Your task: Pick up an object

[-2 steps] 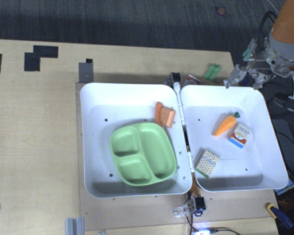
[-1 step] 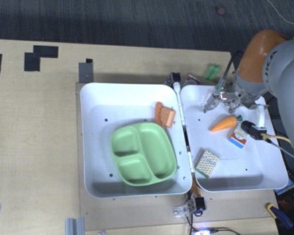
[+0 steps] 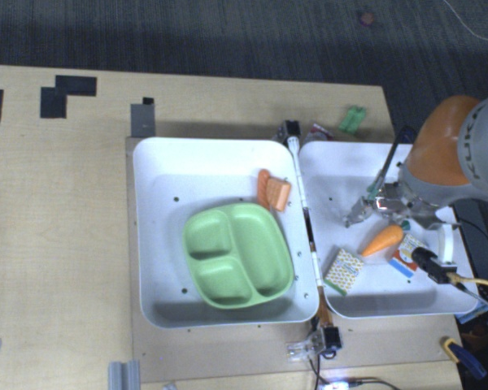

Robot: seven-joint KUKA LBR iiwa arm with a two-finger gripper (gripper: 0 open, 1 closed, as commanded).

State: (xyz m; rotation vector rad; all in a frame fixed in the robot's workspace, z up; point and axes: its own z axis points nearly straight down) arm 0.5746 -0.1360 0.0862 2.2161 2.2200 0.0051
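The left bin (image 3: 150, 242) holds a green divided plate (image 3: 238, 254), three compartments up, lying toward the near half of the bin floor. Just beyond the plate's far right corner, an orange ridged block (image 3: 272, 190) rests against the bin's right wall, close to the plate's rim; whether the two touch cannot be told. Outside the bins, on the bench past the far edge, lies a small green object (image 3: 352, 119).

The right bin (image 3: 333, 169) carries the rest. Near its front left corner sits a small speckled packet (image 3: 344, 270), pale with green and reddish flecks, turned at an angle. To the right of it lies an orange carrot (image 3: 382, 240), slanting with its thicker end up and to the right. Just beyond the carrot's thick end is a small flat piece (image 3: 404, 262) with red and blue markings, partly hidden by the arm's hardware.

The gripper (image 3: 368, 210) hangs low over the middle of the right bin, its metal fingers pointing left and down, just above and left of the carrot. The fingertips look spread a little apart, with white bin floor between them and nothing clamped. They are near the carrot, not around it. The grey arm with its orange band (image 3: 439, 149) comes in from the right.
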